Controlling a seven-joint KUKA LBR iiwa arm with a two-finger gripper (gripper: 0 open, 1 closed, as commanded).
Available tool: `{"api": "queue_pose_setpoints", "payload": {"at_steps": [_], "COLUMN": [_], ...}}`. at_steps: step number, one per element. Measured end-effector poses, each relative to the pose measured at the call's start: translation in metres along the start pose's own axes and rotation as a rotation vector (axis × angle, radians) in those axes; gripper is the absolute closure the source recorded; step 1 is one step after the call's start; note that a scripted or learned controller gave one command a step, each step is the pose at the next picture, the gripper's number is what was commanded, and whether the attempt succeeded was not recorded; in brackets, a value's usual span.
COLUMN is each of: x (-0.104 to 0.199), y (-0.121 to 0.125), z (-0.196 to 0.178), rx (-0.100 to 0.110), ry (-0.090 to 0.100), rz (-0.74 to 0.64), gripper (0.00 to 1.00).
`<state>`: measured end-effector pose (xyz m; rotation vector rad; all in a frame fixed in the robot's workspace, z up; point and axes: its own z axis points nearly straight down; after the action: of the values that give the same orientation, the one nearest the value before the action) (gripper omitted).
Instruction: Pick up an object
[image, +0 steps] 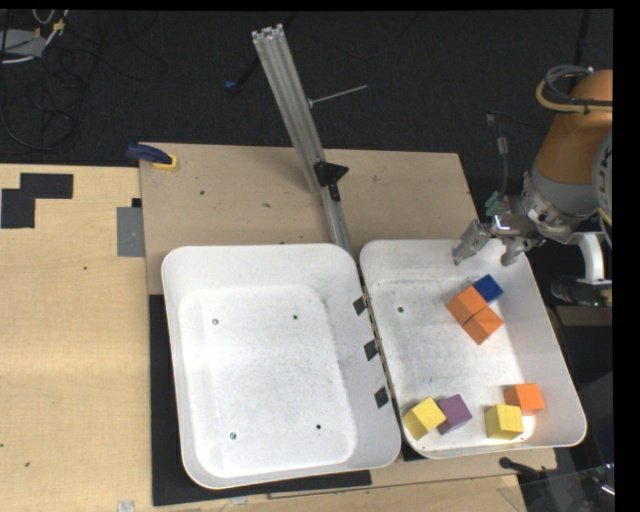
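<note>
- The jaws (490, 243) hang over the far edge of the right bin (560, 345), above its back rim.
- The two grey fingers (468, 245) are spread wide apart, and nothing is between them.
- The arm (572, 150) comes in from the right — it is grey with an orange part above the wrist.
- A blue block (488, 288) lies in the right bin, near the jaws but not touching them.
- A long orange block (475, 313) sits right against the blue block, a bit nearer the front of the bin.
- At the front of the right bin a yellow block (424, 416) and a purple block (454, 410) touch each other.
- More to the right along that front edge, another yellow block (504, 421) sits just beside a small orange block (527, 398).
- The left bin (265, 365) lies side by side with the right bin, and their edges meet in the middle.
- A long metal bar (298, 125) leans over the table (70, 320) behind the two bins — its low end comes down where the bins meet.
</note>
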<state>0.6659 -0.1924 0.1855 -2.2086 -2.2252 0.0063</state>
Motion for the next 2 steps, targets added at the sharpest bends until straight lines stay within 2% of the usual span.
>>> {"api": "queue_pose_setpoints", "payload": {"at_steps": [1,2], "x": [0.001,0.001], "y": [-0.003,-0.002], "z": [0.060,0.046], "rx": [-0.008,-0.011], "ry": [-0.004,-0.004], "rz": [0.003,0.002], "gripper": [0.00,1.00]}}
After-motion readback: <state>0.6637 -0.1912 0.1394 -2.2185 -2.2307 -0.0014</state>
